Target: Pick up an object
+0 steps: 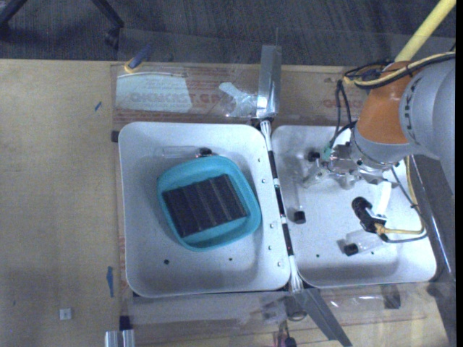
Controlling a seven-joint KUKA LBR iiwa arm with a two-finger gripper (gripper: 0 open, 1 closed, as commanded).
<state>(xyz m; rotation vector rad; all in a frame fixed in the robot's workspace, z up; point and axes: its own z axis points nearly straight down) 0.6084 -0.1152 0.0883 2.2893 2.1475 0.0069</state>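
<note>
A teal dish [246,219] with a dark ribbed insert [204,204] lies tilted in the middle of the left bin [141,259]. A thin clear stick with a black tip [184,152] lies behind it near the bin's far wall. My gripper [327,169] hangs low over the far part of the right bin [412,266], under the arm's orange band [383,121]. A small black piece [297,215] lies on the right bin's floor, in front of the gripper and to its left. Another small dark piece [351,248] lies nearer the front wall.
A black and yellow cable [376,223] loops from the wrist over the right bin's floor. Crumpled clear plastic [239,100] and a metal bracket [269,82] sit behind the bins. A ridge [278,208] divides the two bins.
</note>
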